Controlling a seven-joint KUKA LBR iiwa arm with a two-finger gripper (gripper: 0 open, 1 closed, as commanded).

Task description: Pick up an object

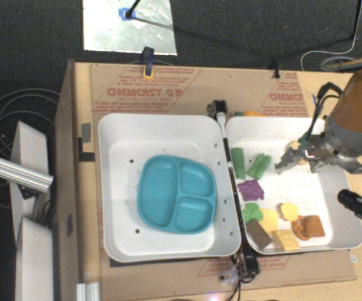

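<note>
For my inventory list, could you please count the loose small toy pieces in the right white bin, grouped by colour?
Green: 3 (long green stick by the divider, ridged green piece, small green leafy piece)
Purple: 1 (purple grape-like piece)
Yellow: 3 (pale yellow lump, round yellow piece, flat yellow wedge)
Brown: 2 (dark brown block, orange-brown pretzel-like piece)
Total: 9

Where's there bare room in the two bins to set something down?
Left bin: bare floor rings the teal plate, widest along the back and left walls. Right bin: the back strip behind the green pieces and the right-hand floor under the tool are bare. The front left corner is crowded with purple, yellow and brown toys.
</note>
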